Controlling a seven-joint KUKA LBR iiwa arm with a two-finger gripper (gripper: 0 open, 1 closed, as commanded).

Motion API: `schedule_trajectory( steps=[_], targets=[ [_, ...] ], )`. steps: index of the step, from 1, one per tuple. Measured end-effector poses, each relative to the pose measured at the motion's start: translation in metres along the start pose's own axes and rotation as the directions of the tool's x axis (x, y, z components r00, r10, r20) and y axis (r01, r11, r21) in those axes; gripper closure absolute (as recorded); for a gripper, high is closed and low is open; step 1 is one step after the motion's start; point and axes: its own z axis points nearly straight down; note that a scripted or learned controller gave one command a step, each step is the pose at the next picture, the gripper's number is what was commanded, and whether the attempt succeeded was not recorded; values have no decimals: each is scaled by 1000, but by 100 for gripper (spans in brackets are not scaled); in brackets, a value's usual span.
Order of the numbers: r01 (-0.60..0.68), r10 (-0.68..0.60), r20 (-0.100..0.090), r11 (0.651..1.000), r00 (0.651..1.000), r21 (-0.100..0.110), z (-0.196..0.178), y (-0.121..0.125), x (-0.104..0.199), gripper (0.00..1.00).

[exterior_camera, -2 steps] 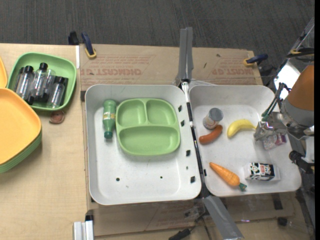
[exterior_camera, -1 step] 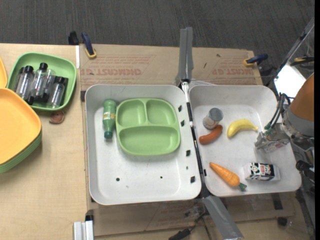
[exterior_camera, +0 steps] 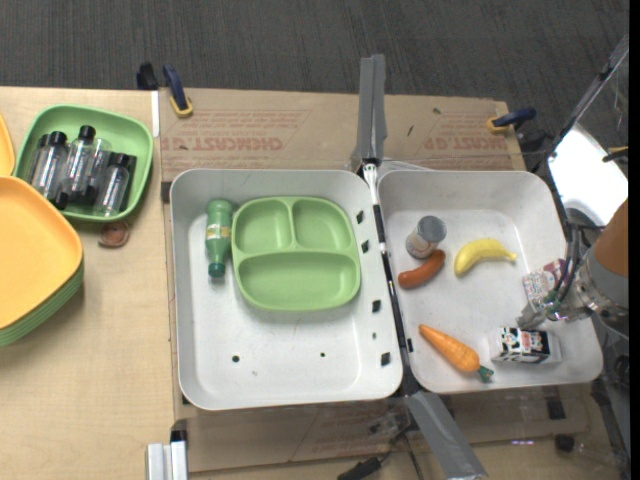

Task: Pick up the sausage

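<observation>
The reddish-brown sausage [exterior_camera: 421, 269] lies in the right bin [exterior_camera: 470, 190], just below a small grey can [exterior_camera: 427, 235] and left of a yellow banana [exterior_camera: 485, 255]. My gripper [exterior_camera: 545, 303] is low over the right bin's right side, above a small printed carton [exterior_camera: 524, 344]. It is well to the right of the sausage and apart from it. Nothing shows held in it.
An orange carrot [exterior_camera: 453, 349] lies near the right bin's front. The left bin [exterior_camera: 280, 368] holds a green divided plate [exterior_camera: 295, 251] and a green bottle [exterior_camera: 217, 236]. On the bench at left are a green tray of bottles [exterior_camera: 85, 163] and stacked yellow plates [exterior_camera: 30, 263].
</observation>
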Motion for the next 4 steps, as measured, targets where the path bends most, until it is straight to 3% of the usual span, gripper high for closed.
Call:
schedule_trajectory(
  steps=[1, 2, 3, 4],
  targets=[
    [-117, 117, 3, 993, 993, -2, -34, 93, -14, 100],
    [54, -54, 1, 999, 999, 0, 0, 57, -12, 100],
    [6, -6, 1, 1000, 1000, 0, -46, 50, 52, 100],
    [-38, 38, 3, 999, 999, -1, -30, 171, 5, 100]
  ],
)
